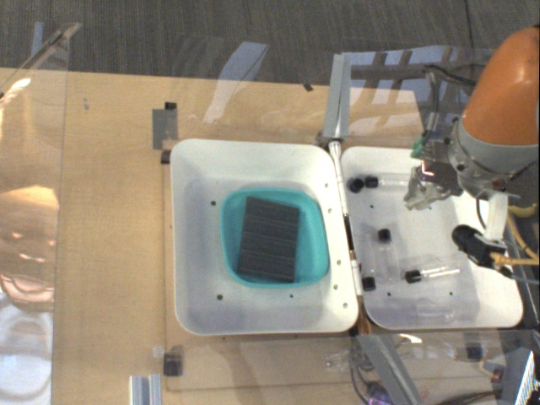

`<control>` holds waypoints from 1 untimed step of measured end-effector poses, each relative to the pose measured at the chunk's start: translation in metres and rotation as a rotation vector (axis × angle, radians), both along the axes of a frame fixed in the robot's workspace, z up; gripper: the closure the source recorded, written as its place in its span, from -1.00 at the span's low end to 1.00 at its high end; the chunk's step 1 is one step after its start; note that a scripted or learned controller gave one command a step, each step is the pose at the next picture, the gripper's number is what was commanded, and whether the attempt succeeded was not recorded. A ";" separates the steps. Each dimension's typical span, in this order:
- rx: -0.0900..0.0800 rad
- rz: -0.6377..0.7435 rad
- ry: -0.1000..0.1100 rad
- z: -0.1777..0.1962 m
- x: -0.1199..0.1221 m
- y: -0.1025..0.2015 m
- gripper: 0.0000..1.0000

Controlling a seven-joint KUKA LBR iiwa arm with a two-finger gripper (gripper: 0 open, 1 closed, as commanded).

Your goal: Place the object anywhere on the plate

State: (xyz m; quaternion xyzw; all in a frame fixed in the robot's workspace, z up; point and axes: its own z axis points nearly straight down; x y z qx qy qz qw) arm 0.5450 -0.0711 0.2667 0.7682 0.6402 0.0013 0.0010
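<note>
A dark grey, ribbed rectangular block (pixel 269 240) is recorded lying flat on a turquoise rounded-square plate (pixel 317 251), which is seated in the left shallow white bin (pixel 194 294) on the light wooden surface (pixel 93 226). To the right of that plate, the right shallow white bin (pixel 439 306) is noted beside the first, holding small black pieces (pixel 384 235) and a clear tube with a black cap (pixel 430 272). The metallic two-finger gripper (pixel 420 194) is set over the right bin's upper part, well apart from the plate; whether it is spread or pressed together cannot be told.
</note>
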 end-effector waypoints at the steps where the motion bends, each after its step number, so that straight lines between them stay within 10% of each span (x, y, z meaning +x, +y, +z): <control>1: 0.001 0.004 0.002 -0.066 -0.033 0.057 1.00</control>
